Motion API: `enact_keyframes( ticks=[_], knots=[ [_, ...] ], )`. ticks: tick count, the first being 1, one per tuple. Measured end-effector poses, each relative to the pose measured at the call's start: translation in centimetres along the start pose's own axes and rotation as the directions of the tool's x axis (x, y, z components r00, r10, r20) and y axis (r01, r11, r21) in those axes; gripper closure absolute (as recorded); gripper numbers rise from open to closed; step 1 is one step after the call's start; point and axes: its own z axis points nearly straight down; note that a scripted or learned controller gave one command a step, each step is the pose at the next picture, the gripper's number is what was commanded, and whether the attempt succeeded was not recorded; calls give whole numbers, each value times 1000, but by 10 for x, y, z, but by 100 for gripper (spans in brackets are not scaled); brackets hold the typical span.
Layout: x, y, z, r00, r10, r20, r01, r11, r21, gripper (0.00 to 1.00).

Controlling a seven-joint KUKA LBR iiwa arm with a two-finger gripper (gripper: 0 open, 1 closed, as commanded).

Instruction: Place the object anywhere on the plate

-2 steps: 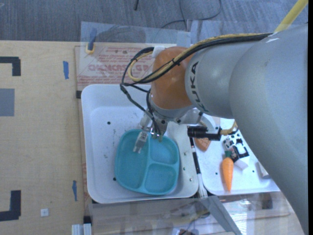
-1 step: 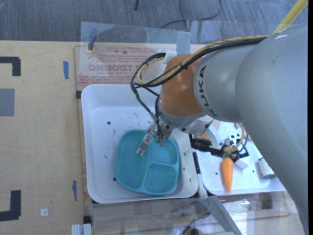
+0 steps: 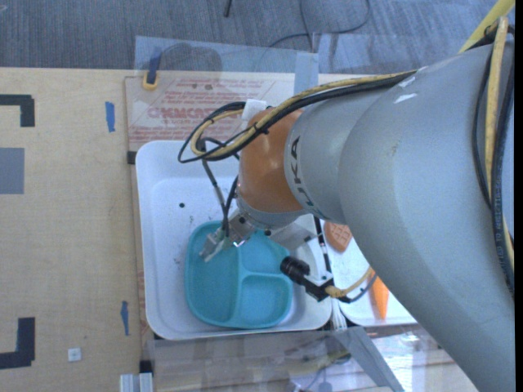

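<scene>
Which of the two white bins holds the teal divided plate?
The left bin holds the plate, with the gripper over its upper edge. The right bin, mostly hidden by the arm, shows orange items.

A light plywood bench top [image 3: 65, 243] fills the nine o'clock side, marked with black tape corners [image 3: 22, 109], a grey square patch [image 3: 11, 171] and short strips of blue tape [image 3: 109, 116]. Toward twelve o'clock lies grey carpeted floor [image 3: 98, 6], where thin black cables [image 3: 331, 6] loop. A clear plastic sheet [image 3: 221, 55] overlaps the bench's far edge.
</scene>
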Motion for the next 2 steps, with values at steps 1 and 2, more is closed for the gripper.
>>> enact_keyframes(
  ticks=[1, 2],
  knots=[
    [-6, 7, -15, 1000, 1, 16, 0, 1000, -25, 100],
    [-24, -76, -54, 1000, 4, -15, -4, 1000, 28, 100]
  ],
)
